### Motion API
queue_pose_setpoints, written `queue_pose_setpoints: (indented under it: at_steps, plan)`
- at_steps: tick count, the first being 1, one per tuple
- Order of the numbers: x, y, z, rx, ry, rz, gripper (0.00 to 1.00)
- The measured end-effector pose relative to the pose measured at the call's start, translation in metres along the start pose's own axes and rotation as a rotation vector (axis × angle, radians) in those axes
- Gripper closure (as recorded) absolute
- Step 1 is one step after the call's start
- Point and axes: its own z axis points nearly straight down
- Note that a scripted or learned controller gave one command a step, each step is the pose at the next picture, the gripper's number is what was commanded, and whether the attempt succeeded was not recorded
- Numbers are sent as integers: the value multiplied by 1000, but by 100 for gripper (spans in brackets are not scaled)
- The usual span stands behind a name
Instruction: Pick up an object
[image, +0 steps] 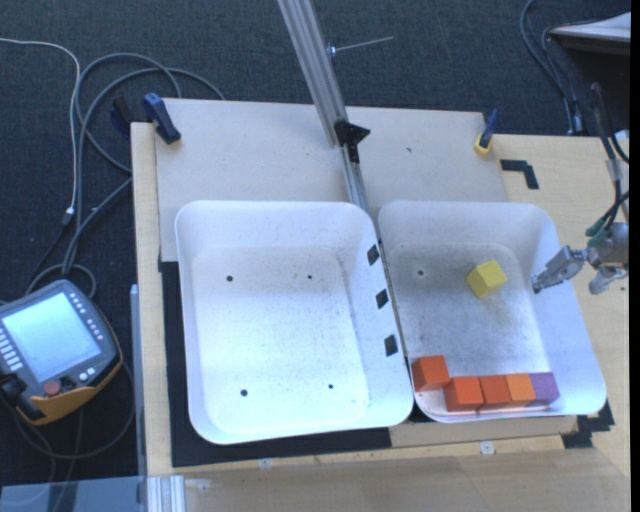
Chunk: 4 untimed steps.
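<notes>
we see the gripper (556, 268) at the right bin (440, 225) rim, fingers apart and holding nothing; we should centre over the yellow cube (487, 278) mid-bin, then descend squarely

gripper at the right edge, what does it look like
The gripper is small and metallic grey, with slim silvery fingers ending in narrow tips. Behind them sits a pale grey body with a small green part on top, and thin dark cables run up from it along the edge.
</notes>
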Motion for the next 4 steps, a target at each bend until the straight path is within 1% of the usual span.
queue_pose_setpoints:
  at_steps: [1, 2, 3, 4]
  plan:
    - [37, -22, 10, 4, 2, -2, 0]
    - [40, 42, 121, 8, 2, -2, 0]
    - [43, 92, 164, 0, -1, -2, 0]
    - [66, 87, 161, 3, 1, -2, 0]
